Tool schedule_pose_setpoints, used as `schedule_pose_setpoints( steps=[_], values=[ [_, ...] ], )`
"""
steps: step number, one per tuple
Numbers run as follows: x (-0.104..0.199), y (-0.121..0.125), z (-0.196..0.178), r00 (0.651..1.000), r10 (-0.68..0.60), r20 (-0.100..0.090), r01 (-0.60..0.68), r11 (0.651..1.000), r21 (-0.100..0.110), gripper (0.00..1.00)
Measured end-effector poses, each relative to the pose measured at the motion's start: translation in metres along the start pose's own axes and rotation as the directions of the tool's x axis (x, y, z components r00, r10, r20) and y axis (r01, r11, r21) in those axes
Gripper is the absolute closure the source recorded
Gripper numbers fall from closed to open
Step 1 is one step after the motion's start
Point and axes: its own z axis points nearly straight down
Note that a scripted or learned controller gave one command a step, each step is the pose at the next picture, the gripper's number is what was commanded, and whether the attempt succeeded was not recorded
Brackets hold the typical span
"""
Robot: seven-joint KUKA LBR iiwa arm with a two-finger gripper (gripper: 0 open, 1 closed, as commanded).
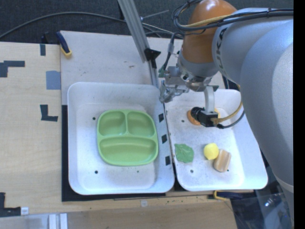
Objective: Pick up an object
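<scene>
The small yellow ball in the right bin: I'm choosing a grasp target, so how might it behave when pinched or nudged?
Being round, the small yellow ball probably rolls on the flat white bin floor if nudged. Its smooth curve may slip from an off-centre pinch. The tan cylinder beside it might stop it that way.

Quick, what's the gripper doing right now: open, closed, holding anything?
Gripper: cannot be told; it hangs over the far rim where the green-tray bin meets the other bin.
</scene>
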Motion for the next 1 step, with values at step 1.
schedule_pose_setpoints(
  steps=[1],
  values=[
    [0.0554,0.0004,-0.0011,1.0,0.0,0.001,0.0,1.0,0.001,1.0]
  ],
)
